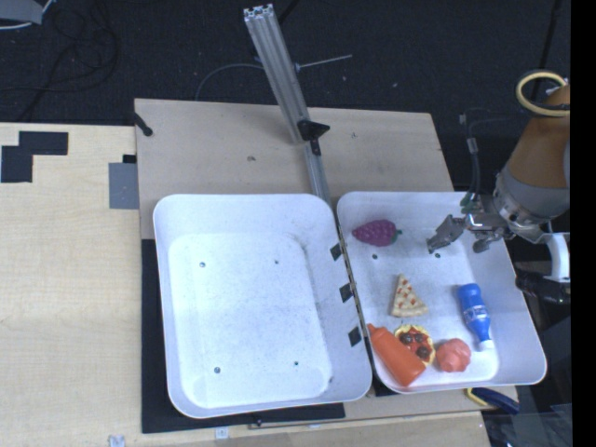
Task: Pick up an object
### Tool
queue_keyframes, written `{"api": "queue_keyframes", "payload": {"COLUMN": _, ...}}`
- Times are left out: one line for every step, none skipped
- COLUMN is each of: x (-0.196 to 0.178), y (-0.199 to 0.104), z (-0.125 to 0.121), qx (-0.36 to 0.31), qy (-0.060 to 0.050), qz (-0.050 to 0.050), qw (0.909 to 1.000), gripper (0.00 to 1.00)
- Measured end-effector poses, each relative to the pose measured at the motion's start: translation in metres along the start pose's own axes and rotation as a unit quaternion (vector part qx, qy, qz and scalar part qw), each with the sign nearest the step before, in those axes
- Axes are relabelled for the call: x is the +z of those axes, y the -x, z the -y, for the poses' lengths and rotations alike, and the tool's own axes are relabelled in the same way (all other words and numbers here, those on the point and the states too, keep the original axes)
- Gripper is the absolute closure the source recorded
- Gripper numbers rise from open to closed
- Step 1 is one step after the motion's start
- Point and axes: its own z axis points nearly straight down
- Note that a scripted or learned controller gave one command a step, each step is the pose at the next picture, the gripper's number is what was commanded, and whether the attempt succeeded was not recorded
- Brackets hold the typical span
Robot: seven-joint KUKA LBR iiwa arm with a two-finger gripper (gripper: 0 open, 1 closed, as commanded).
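Note:
The right bin holds several toys. A purple grape bunch lies at its back left, and a pizza slice sits in the middle. Right of the slice is a blue bottle. Along the front edge are an orange carrot, a small round topped piece and a pink-red ball. My gripper hangs over the bin's back right, between the grapes and the bottle. It is open, with nothing between its fingers.
The left bin lies beside the right one, joined by black clips. A slanted aluminium post rises behind the bins. A yellow-and-blue item lies outside the right bin's front rim.

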Motion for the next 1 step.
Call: {"api": "queue_keyframes", "payload": {"x": 0.0439, "y": 0.004, "z": 0.0008, "qx": 0.0, "qy": 0.001, "qz": 0.0, "qw": 1.0, "gripper": 0.0}}
